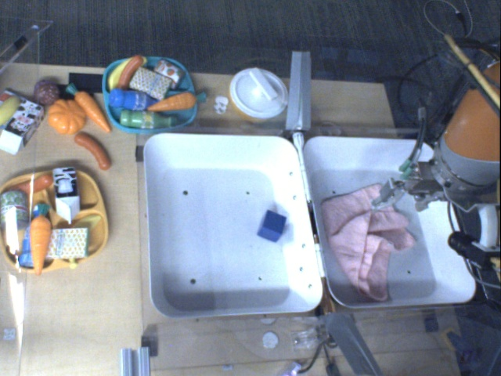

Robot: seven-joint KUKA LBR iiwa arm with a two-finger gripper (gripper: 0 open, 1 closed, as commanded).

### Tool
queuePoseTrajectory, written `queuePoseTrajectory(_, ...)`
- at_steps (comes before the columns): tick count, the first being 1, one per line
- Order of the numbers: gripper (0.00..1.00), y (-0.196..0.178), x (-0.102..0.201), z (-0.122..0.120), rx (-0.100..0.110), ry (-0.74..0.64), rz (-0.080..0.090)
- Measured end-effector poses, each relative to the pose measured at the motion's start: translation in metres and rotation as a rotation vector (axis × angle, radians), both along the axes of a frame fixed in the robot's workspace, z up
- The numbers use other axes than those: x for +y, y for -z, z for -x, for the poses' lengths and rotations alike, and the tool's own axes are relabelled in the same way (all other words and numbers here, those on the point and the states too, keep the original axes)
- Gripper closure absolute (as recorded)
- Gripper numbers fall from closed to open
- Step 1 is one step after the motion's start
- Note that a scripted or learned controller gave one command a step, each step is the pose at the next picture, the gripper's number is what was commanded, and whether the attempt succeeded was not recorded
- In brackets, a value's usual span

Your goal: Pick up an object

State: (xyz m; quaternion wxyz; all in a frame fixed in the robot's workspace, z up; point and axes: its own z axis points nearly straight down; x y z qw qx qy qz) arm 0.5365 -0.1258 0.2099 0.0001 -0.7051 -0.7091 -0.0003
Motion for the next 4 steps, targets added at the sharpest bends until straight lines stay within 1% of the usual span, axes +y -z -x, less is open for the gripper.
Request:
queuePoseTrajectory(1, 0.0, 0.111, -0.005, -0.007, -0.003, 0.019, 0.0)
queuePoseTrajectory(2, 0.0, 0.117, 0.015, -0.044, -0.018, -0.134, 0.005)
queuePoseTrajectory(3, 1.0, 0.105, 0.016, -0.046, -0.025, -0.137, 0.005)
queuePoseTrajectory(4, 1.0, 0.004, 0.056, -0.107, -0.004, -0.189, 0.002)
